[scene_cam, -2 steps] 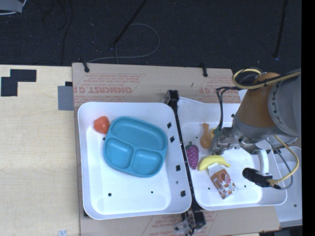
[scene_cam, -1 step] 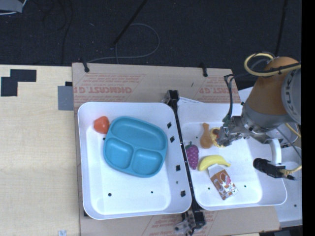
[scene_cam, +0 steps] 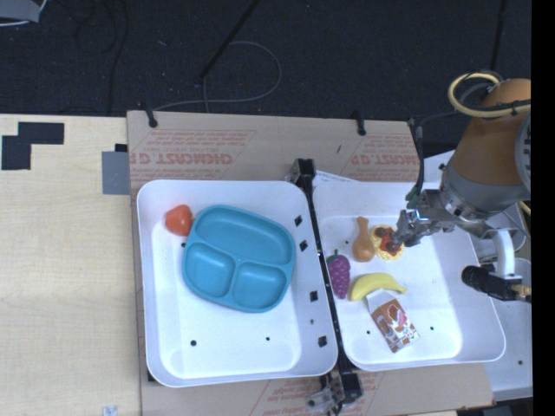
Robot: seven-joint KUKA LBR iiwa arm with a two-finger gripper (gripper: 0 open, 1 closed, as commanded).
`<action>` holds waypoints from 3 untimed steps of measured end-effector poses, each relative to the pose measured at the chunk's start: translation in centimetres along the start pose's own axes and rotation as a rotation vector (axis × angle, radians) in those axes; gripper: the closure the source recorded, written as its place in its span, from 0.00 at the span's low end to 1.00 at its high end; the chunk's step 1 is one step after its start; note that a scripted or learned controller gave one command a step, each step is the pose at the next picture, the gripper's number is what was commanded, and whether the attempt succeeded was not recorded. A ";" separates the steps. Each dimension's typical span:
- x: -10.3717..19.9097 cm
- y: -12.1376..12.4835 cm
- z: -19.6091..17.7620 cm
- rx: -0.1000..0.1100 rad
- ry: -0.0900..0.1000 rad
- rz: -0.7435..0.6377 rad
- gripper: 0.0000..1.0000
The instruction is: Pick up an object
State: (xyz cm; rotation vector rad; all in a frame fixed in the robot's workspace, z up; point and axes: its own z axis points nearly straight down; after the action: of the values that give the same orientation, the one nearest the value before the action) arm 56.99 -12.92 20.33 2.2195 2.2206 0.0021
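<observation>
The gripper (scene_cam: 406,233) hangs low in the right bin (scene_cam: 473,341) — whether it is spread or pinched cannot be told. Just left of it lies a small red-and-yellow toy (scene_cam: 387,245), touching or nearly so, then a drumstick (scene_cam: 363,241). Below-left sit a banana (scene_cam: 375,285) and grapes (scene_cam: 339,275) — a snack packet (scene_cam: 394,321) lies lower.

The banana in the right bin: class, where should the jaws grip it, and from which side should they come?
Grip the banana at its thick middle, coming from above, jaws closing across its narrow width. It lies flat and curved, long axis running left-right, with the grapes and small carton close by its ends.
</observation>
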 end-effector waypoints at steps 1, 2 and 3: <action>-0.1 0.0 -2.6 0.002 0.000 0.000 1.00; 4.5 -2.4 -2.6 0.006 0.003 -0.003 1.00; 10.6 -3.8 -2.8 0.007 0.004 -0.004 1.00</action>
State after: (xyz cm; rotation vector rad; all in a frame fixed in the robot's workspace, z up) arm 53.18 -2.35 23.11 2.2204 2.2305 -0.0020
